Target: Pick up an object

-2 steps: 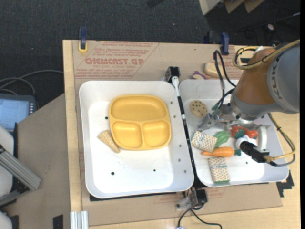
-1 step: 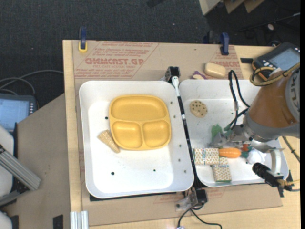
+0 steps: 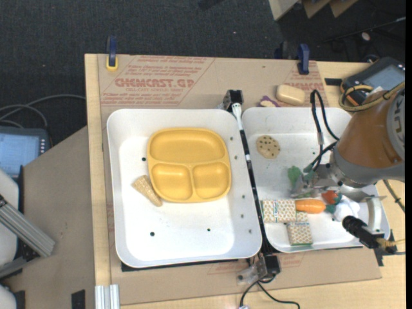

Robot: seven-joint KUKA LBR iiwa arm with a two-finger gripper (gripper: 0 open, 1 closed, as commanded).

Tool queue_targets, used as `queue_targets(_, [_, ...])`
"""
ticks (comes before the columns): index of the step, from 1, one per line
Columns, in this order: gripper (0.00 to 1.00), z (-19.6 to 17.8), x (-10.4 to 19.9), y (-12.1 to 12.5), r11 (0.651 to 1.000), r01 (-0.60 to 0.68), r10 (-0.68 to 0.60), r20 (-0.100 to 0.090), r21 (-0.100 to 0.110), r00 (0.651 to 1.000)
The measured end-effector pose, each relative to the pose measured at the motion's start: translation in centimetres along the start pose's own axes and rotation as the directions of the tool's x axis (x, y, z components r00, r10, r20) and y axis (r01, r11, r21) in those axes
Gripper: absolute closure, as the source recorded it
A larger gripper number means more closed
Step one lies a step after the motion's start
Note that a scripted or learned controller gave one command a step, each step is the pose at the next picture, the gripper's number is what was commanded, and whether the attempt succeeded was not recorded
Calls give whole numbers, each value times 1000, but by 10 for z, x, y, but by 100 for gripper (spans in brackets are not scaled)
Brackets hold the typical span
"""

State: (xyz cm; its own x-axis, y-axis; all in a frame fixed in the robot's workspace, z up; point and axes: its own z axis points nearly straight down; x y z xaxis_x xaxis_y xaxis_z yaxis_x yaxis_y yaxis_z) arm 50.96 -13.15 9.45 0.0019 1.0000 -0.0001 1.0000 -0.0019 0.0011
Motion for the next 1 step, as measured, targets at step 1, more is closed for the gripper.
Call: queue_targets(1, [100,-97,82,77,1000,14,-14,-2,-15,1000])
